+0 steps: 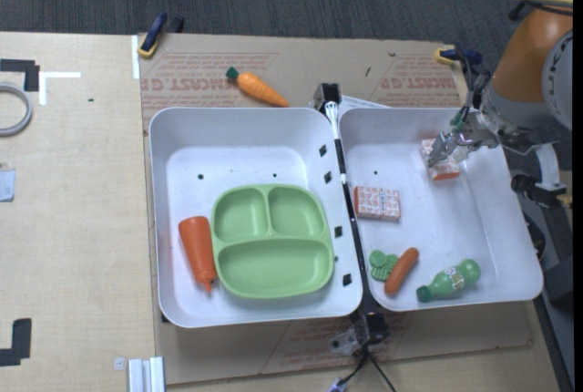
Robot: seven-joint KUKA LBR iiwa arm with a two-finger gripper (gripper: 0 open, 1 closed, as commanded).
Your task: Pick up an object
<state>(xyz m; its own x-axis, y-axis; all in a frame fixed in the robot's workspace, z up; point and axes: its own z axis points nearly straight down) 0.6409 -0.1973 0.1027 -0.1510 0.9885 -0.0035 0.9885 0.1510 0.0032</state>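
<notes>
My gripper [452, 144] is low in the far right part of the right bin [510, 226], right over a small white and red packet [443, 164] and touching or nearly touching its top. The packet rests on the bin floor. The right bin also holds a red-and-white patterned box [378, 203], a green pea pod piece [381, 264], an orange sausage-shaped toy [401, 272] and a green bottle [449, 281] lying on its side near the front wall.
The left bin [173, 153] holds a green divided plate [273, 240] and an orange-red carrot-like toy [198, 251] beside it. A toy carrot [258, 87] lies on the cardboard behind the bins. Blue clamps [153, 33] grip the cardboard's far corners.
</notes>
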